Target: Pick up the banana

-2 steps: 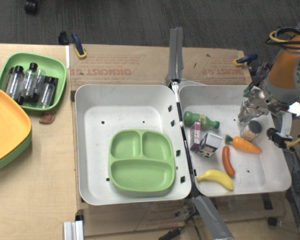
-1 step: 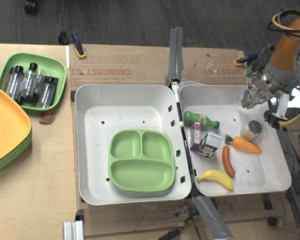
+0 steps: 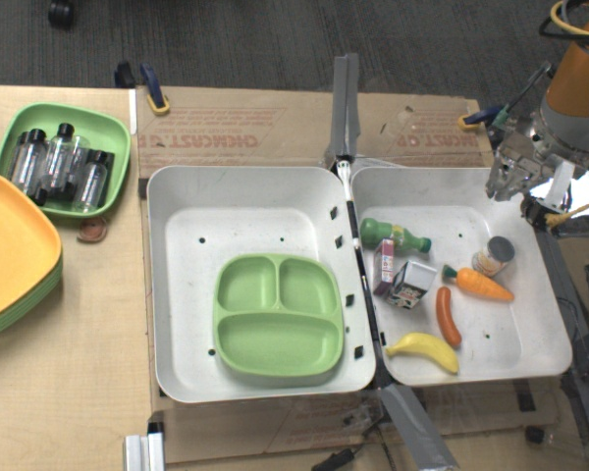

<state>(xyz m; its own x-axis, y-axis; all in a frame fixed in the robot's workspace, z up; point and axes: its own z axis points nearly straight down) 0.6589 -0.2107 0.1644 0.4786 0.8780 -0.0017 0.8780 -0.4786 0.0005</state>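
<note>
Camera view, banana [image 3: 424, 350] in right bin [image 3: 530, 361], mirrored cardboard print unreadable, gripper [image 3: 508, 183] jaws' state unclear

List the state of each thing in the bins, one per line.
banana: lying flat, near front edge of right bin, untouched
hot dog: lying, just behind banana
carrot: lying on its side
green bottle: tipped over
green plate: flat in left bin

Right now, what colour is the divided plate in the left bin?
Light green. The divided plate lies flat in the left bin, clearest in the camera view.
</note>
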